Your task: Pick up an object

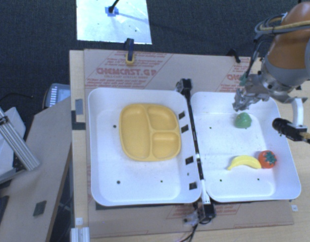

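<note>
Three objects: a green ball (242, 120), a banana (244, 162) and a tomato (267, 159) lie in the right bin (215, 190), loose and apart enough that each could be taken alone.
Gripper: the gripper (242, 104) hangs just above the ball, tips pointing down toward it; this reads as a lineup for a top grasp.
Jaws: cannot tell whether they stand open or closed; the tips blur together against the white floor.
Hold: nothing is seen between the jaws, so no grasp can be claimed.
Likely target: the ball, judged from its place right under the jaws and touching or nearly touching their tips in this view.
Ball axis: round, no long axis, no pointing direction; any jaw angle should serve.
Banana: well below the jaws toward the near rim; long axis runs across the bin, curve arching upward, one end close beside the tomato.
Tomato: beyond the banana's far end from the jaws, green cap showing on top.
Tray: a yellow tray (149, 131) sits in the left bin (102, 185), well away from the jaws, flat and compartment side up.
Arm: the arm (291, 44) reaches in over the right bin's far corner, keeping the banana and tomato uncovered.
</note>
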Motion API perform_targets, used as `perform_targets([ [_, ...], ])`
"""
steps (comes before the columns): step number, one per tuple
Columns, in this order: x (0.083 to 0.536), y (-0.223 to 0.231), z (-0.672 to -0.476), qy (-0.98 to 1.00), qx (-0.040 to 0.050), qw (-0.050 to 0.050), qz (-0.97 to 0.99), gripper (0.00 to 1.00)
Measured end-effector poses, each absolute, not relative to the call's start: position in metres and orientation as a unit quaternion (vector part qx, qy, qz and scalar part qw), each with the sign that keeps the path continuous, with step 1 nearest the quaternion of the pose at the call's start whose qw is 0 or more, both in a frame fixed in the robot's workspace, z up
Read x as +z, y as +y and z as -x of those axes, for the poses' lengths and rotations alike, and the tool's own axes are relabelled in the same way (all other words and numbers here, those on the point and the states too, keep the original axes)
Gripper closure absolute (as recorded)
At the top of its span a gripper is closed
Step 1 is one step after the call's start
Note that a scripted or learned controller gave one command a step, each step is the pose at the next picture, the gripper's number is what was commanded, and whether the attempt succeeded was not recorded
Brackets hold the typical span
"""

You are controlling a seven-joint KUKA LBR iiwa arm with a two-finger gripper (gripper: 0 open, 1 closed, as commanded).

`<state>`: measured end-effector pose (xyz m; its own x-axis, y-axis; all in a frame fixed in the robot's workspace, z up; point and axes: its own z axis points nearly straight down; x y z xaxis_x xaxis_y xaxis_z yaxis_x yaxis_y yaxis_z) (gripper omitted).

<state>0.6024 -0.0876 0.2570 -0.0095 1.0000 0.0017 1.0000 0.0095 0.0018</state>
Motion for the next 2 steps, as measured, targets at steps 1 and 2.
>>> perform_targets([
  [1,0.259,-0.042,-0.598,0.71,0.0011,0.0,-0.704,1.0],
  [2,0.256,0.015,-0.583,0.711,0.0009,-0.001,-0.703,1.0],
])
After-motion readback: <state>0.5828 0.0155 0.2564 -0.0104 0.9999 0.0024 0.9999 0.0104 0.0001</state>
